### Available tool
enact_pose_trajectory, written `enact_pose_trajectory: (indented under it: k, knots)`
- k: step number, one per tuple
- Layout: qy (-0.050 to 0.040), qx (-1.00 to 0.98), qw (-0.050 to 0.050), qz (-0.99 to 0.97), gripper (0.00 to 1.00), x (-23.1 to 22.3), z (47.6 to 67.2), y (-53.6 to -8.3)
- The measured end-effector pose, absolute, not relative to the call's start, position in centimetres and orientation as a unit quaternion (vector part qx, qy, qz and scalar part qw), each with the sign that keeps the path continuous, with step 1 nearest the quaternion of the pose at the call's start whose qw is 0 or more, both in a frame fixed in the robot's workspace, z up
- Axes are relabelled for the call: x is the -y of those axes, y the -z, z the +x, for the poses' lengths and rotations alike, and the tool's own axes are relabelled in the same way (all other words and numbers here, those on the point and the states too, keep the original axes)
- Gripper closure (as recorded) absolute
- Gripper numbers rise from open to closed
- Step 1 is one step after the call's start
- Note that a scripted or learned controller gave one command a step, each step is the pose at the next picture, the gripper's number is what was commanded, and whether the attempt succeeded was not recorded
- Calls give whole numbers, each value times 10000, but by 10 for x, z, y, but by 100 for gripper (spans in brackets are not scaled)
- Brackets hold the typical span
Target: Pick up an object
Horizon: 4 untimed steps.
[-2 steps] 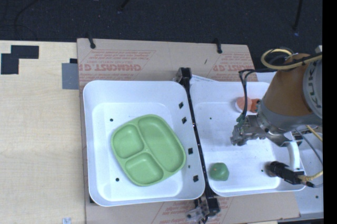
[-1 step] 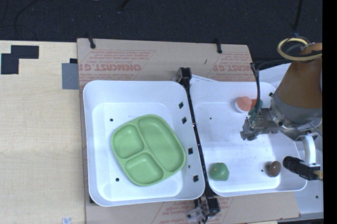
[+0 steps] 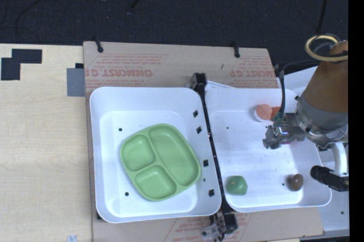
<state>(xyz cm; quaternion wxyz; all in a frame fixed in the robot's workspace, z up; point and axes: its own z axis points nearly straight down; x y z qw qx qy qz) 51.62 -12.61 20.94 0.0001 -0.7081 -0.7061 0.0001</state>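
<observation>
The gripper (image 3: 276, 137) hangs over the right bin (image 3: 250, 201), near its right edge and about midway along it; whether it is apart or together cannot be told at this size. 3 small things lie in that bin. A pink-orange round object (image 3: 263, 112) sits toward the far right corner, just beside the gripper on its far side. A green lumpy object (image 3: 236, 184) lies by the near left corner, well apart from the gripper. A brown round object (image 3: 294, 181) rests near the near right corner. The left bin (image 3: 108, 121) carries a green 3-compartment tray (image 3: 160, 161).
</observation>
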Motion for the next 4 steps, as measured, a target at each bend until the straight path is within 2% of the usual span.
enact_pose_trajectory:
  k: [1,3,4]
  knots:
    - [-5,7079,15,-7063,100,81,532,-202]
    - [2,7087,12,-7055,100,-14,560,-226]
    - [-5,7084,15,-7058,100,-61,583,-217]
